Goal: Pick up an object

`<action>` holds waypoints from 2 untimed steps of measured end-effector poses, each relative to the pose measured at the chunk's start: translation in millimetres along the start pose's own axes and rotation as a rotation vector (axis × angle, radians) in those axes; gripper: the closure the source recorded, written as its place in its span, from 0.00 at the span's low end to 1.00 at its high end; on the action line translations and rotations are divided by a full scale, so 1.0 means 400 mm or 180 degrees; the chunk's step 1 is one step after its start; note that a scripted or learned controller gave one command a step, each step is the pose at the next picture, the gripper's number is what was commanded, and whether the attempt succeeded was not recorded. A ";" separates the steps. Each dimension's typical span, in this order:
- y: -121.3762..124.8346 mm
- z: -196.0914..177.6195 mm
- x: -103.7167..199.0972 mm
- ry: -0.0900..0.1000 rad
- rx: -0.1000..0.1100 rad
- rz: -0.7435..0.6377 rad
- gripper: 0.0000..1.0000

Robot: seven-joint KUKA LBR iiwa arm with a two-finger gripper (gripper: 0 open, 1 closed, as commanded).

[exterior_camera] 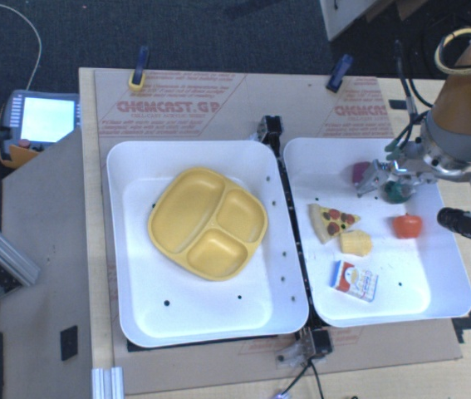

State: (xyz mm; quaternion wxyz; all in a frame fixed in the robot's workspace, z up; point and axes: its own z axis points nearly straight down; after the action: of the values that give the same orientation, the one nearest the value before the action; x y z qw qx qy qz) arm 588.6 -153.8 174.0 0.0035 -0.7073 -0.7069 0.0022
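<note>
Grey metal tool (393,175) hovers low over small teal round object (396,192) in right white bin (447,302); finger state indiscernible, nothing lifted yet.

The brown board (218,98) under the bins reads "CHEMCAST GP" in red.

A bench (218,98) topped with printed brown board is seen, and two shallow white bins are borne side by side on it — the left bin (135,298) toward its left edge, the right bin (443,293) toward its right edge. Two clamps — one yellow (139,77), one blue (339,73) — are fixed along its far edge.
</note>
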 end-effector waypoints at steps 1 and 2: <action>-0.023 0.125 -0.011 0.0000 -0.0002 0.0002 0.00; -0.017 0.216 -0.009 0.0006 -0.0032 0.0000 0.00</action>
State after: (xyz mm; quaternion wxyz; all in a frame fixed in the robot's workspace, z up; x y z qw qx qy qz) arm 581.1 -157.2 87.5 0.0006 -0.7073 -0.7070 -0.0019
